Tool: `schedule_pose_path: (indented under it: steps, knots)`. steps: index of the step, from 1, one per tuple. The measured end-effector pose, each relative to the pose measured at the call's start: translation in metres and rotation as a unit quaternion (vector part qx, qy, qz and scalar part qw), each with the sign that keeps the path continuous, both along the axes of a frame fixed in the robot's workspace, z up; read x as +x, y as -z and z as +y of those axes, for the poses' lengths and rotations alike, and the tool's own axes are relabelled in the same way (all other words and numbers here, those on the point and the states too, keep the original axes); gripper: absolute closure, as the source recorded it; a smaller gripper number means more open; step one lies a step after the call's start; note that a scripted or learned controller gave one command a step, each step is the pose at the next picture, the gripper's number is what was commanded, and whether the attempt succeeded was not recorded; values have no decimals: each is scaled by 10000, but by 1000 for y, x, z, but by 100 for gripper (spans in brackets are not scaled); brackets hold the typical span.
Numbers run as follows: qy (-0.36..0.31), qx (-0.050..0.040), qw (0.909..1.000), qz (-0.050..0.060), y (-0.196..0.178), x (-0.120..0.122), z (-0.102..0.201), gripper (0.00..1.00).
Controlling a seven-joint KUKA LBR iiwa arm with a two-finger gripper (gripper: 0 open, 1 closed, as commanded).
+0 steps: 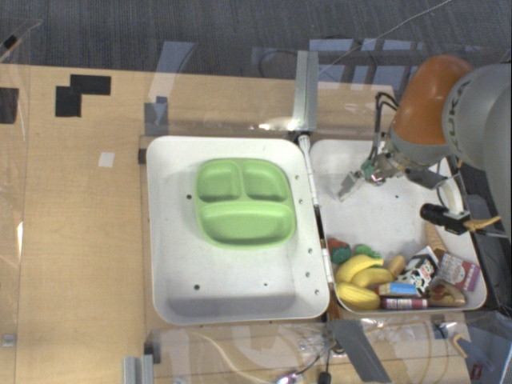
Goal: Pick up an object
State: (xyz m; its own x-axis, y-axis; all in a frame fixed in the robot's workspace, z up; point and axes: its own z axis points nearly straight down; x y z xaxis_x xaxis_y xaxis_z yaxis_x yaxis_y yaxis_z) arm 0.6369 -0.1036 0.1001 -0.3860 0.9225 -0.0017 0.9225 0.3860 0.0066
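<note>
The bananas (362,277) lie in the heap at the near end of the right bin (400,206), well apart from the hand (352,182), whose fingers seem spread and empty, so it should descend squarely over one exposed fruit, clear of the bin wall.

My candidate objects lie heaped along the near edge of the right bin (360,214): yellow toy bananas (362,274) lying on their sides at the near left corner, a small green item (342,255) touching them, and a black-and-white carton (418,273) tilted just beside them.
</note>
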Motion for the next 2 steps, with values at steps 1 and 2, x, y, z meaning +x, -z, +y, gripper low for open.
schedule_pose_path:
  steps: [1,2]
  knots:
    - [486,-1,9988,23,11,34,11,0]
    - [463,-5,9989,-9,-63,34,-26,0]
